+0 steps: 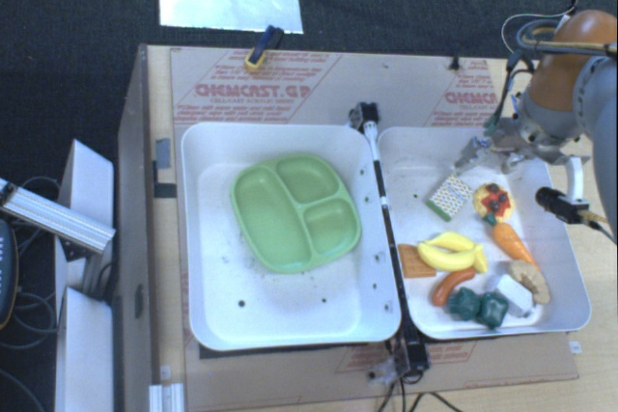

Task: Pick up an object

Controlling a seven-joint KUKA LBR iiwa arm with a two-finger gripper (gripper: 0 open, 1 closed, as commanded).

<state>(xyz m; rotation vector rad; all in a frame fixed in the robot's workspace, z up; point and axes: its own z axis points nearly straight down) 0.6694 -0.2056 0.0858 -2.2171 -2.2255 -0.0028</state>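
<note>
- plastic toy food crowds the right bin's (570, 275) near right corner: smooth banana (452, 252), carrot (512, 242), sausage (454, 285).
- pincer (494, 147) hovers at that bin's far edge above a flat checkered packet (450, 196); whether spread or pressed, i cannot tell.
- risk: thin packet slips.

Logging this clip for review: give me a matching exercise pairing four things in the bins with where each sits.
Things:
1. green divided tray
2. banana
3. carrot
4. dark green item

Places:
A. near front edge of right bin
B. middle of left bin
C. right side of right bin, below the round yellow-and-red toy
D. centre of right bin, beside the divider

Pairs: 1-B, 2-D, 3-C, 4-A
</note>
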